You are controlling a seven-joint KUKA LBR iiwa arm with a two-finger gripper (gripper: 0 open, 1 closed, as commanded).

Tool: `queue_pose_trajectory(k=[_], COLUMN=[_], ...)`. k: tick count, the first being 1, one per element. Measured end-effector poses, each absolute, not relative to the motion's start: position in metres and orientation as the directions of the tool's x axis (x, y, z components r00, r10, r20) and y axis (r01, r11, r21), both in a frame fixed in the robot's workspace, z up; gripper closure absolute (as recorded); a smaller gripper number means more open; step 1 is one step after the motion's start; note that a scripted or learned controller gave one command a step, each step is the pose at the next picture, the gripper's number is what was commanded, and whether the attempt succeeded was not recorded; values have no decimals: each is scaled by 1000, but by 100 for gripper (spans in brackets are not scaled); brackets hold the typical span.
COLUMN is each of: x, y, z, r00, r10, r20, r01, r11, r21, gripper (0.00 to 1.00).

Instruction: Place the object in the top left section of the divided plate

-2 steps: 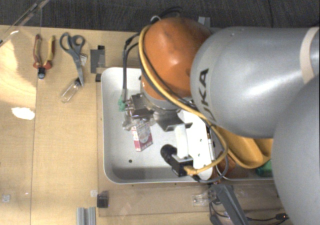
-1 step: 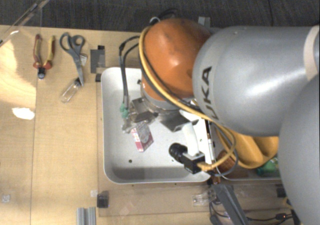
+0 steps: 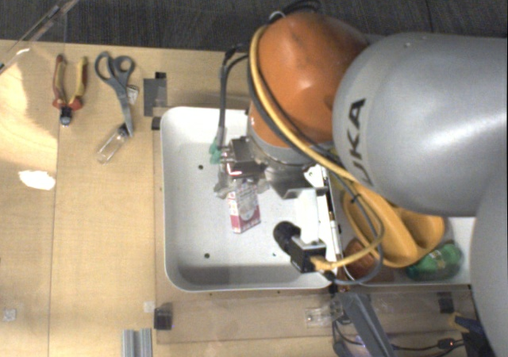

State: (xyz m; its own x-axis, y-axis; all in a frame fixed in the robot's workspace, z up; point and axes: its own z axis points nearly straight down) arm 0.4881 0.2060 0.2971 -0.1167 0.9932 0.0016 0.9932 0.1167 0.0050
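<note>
The left white bin (image 3: 182,256) holds a small red-and-white carton (image 3: 244,210) near its centre. The hand (image 3: 238,177) sits at the carton's 12 o'clock end; its grip cannot be made out.

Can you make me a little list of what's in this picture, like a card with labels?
robot arm: grey with an orange band, reaching in over the bins
gripper: low over the left bin, just above the small box
small box: red and white, lying on the left bin's floor
left bin: white and shallow
green thing: under the arm, on the right; too hidden to name
on the bench: scissors and red-handled pliers, left of the bins
</note>
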Motion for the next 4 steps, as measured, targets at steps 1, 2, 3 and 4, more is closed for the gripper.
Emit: queue_pose_trajectory(k=[1,2,3,4], x=[487,488,487,487], y=[226,178,209,235], z=[295,311,271,265], r00=[-6,107,173,108], r10=[1000,994,985,994], r20=[2,2,1,2], r01=[1000,994,985,994], r11=[6,-107,-173,-108], r21=[3,4,1,2], gripper=[100,100,100,100])
